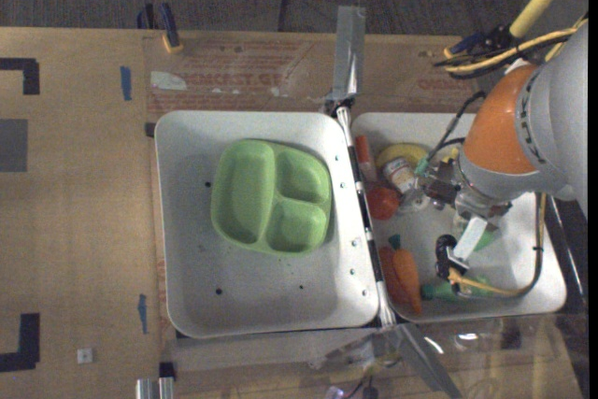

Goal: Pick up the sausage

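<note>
The pincer (pixel 419 190) hangs low over the right bin (pixel 523 290) at the end of the grey arm (pixel 523 135) with its orange band, and whether it is released or clenched cannot be told. The sausage (pixel 363 158) lies along that bin's left wall, apart from the pincer, with a red tomato (pixel 381 202) just below it and a banana (pixel 404 151) to its right. A carrot (pixel 405 280) lies nearer the front, and a green divided plate (pixel 272 196) sits in the left bin (pixel 187 276).
</note>
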Available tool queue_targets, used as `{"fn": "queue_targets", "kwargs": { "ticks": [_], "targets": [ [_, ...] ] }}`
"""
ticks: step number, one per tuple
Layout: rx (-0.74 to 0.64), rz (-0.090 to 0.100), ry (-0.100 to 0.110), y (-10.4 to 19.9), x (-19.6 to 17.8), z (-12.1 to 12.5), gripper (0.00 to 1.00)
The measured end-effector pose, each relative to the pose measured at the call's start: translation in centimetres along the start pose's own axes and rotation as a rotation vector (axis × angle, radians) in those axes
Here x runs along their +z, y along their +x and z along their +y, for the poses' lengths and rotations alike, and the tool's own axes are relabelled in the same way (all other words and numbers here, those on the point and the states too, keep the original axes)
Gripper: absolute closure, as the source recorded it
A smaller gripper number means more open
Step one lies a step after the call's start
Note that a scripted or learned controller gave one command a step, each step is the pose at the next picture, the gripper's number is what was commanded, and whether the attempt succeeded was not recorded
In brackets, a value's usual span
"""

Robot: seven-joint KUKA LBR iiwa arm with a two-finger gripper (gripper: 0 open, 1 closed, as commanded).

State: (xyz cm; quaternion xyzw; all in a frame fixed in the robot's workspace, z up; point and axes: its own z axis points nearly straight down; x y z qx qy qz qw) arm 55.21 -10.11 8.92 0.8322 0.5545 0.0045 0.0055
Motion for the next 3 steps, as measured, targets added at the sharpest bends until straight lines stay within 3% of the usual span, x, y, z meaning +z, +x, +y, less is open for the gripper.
{"fn": "queue_targets", "kwargs": {
  "ticks": [1,2,3],
  "targets": [
    [-0.022,-0.002,0.008,3.5,0.2,8.5,0.00],
    [0.187,0.003,0.041,2.0,0.3,11.5,0.00],
    [0.707,-0.005,0.012,1.5,0.2,6.4,0.00]
  ]
}}
